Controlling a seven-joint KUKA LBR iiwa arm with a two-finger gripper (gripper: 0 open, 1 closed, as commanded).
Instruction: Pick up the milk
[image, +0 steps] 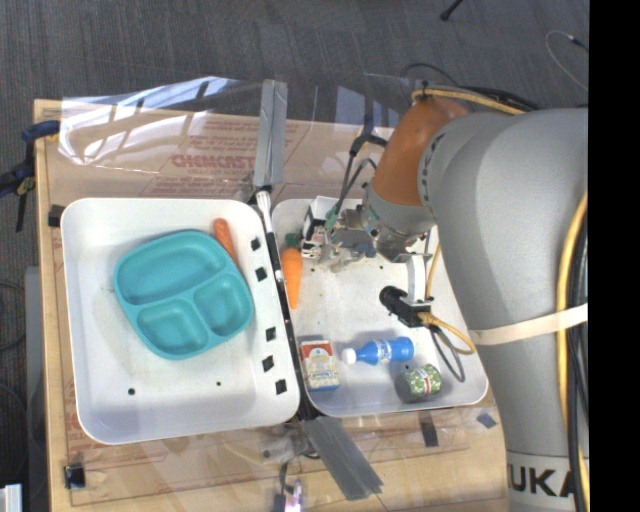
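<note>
The big grey arm (510, 250) takes up most of the right side, reaching in over the right bin (455, 395) with its orange band up near the top. Under everything is the surface (150, 150), with two white bins side by side. The left bin (90, 300) has a teal divided plate (183, 293) in it, and an orange sausage-looking thing (224, 238) sits just off the plate's upper right edge. The tool (335, 245) is down at the far end of the right bin, but honestly I can't tell how its jaws stand, too cluttered there. A carrot (292, 276) lies just beside it along the bin's left wall. The milk (319, 363) carton sits at the near left of that bin, well apart from the tool. Next to it are a blue bottle (380, 352) and a small green can (418, 383).
</note>
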